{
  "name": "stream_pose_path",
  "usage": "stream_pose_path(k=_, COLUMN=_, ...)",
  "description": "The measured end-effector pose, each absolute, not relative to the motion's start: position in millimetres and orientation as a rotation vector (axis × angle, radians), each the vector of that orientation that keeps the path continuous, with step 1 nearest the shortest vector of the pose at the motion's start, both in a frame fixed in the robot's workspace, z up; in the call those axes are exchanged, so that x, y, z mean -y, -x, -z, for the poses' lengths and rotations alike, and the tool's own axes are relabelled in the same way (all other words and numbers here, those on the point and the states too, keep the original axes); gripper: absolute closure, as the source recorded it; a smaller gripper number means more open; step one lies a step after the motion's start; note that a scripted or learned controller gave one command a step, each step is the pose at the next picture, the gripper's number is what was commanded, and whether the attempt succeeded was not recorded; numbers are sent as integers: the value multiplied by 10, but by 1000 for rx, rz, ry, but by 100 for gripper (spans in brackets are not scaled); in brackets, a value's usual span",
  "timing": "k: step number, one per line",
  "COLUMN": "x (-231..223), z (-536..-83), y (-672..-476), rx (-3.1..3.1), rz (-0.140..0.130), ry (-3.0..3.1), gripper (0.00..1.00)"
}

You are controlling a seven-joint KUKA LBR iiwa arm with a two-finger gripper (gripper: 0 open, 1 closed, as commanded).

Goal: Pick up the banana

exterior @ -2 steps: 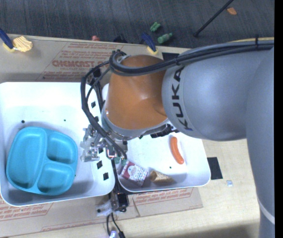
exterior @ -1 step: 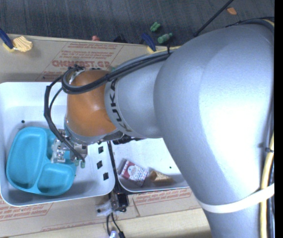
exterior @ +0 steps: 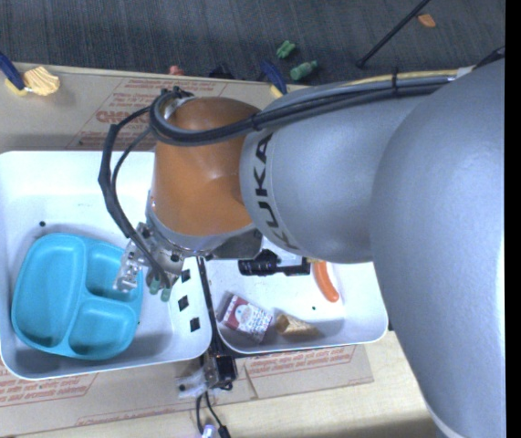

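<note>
My gripper hangs over the right side of the left bin, just above the right edge of a blue sectioned plate. Nothing can be made out between its fingers. The arm's grey body and orange band cover the middle of the bench and most of the right bin. I cannot pick out a banana; an orange elongated object lies in the right bin, partly hidden under the arm.
In the right bin sit a red and white packet and a brown item. A black cable loops off the wrist over the left bin's back. Small green and orange bits lie on the floor beyond the bench.
</note>
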State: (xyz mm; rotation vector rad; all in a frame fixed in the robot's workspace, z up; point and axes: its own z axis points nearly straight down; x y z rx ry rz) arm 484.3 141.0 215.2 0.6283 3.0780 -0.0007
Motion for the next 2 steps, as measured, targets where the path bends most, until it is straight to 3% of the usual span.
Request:
stream_pose_path(k=1, x=-2115, z=-2240, y=-4757, rx=-3042, rz=1, ry=-788, gripper=100)
stream_pose_path(k=2, x=-2170, z=-1970, y=-4754, rx=-2863, rz=7, ry=-1304, gripper=100)
